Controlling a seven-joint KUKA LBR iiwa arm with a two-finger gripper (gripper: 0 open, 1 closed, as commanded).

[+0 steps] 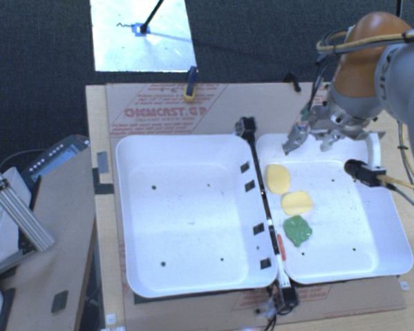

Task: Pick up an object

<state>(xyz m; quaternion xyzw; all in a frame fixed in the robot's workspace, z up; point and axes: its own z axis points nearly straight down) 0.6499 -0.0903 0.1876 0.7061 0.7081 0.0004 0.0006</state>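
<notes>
Three small objects lie along the left side of the right bin (378,256): a pale yellow oval piece (277,178), a yellow lump (297,203) just below it, and a green crumpled piece (297,229) nearest the front. My gripper (309,142) hangs over the bin's back edge, up and to the right of the yellow oval piece. Its two fingers stand apart with nothing between them.
The left bin (188,211) sits beside the right one, with black clips (250,187) along the shared divider. A black cable connector (363,172) juts over the right bin's right side. A yellow clamp (189,93) sits on the cardboard behind the bins.
</notes>
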